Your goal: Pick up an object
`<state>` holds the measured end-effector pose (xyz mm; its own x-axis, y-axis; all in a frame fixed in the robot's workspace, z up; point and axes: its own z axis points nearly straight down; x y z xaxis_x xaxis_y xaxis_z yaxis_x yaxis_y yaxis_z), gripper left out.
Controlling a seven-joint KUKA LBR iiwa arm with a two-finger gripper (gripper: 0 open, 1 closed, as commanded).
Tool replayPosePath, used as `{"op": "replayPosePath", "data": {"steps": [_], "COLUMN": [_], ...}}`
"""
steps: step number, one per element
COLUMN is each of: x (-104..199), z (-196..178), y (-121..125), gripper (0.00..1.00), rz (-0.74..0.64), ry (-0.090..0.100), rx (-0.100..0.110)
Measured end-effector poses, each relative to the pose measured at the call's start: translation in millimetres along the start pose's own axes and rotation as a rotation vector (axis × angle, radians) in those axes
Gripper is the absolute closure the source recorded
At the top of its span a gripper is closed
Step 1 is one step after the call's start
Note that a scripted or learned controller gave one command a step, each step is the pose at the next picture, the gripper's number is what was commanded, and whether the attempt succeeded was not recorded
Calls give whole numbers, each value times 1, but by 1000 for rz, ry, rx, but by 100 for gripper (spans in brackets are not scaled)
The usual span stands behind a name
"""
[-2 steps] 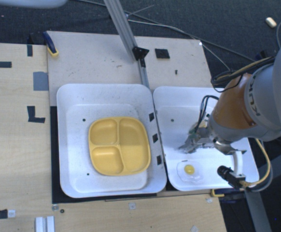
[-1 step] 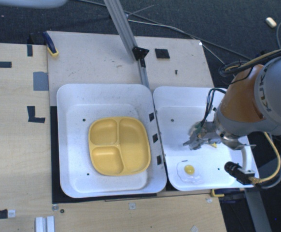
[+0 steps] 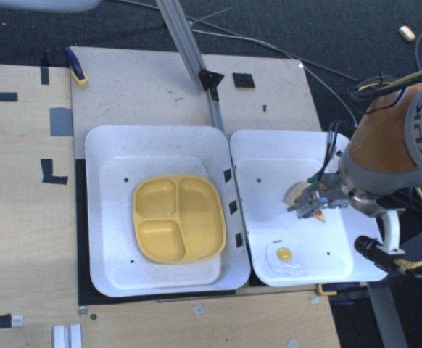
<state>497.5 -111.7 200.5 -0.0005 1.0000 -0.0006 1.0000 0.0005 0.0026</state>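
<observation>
In the right bin (image 3: 262,151), my gripper (image 3: 307,206) hangs low over the middle of the floor, at the end of the grey and orange arm (image 3: 385,143) that comes in from the right. A small tan object (image 3: 296,191) lies just left of the gripper, touching or partly under it. A small orange-yellow bit (image 3: 320,217) shows at the gripper's lower right side. A toy fried egg (image 3: 283,256), white with a yellow yolk, lies flat near the bin's front edge, clear of the gripper.
The left bin (image 3: 109,194) holds a yellow divided plate (image 3: 178,218) with three compartments. A metal pole (image 3: 189,49) slants down to the gap between the bins. Cables (image 3: 334,147) trail over the right bin's far right corner.
</observation>
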Motion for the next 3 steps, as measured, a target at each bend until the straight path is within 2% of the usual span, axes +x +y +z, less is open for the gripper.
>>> {"op": "replayPosePath", "data": {"steps": [1, 3], "x": [0, 99], "z": [-36, -13], "y": [1, 14], "gripper": [100, 100], "rz": [-1, -5], "ry": [0, 1], "rx": [0, 6]}}
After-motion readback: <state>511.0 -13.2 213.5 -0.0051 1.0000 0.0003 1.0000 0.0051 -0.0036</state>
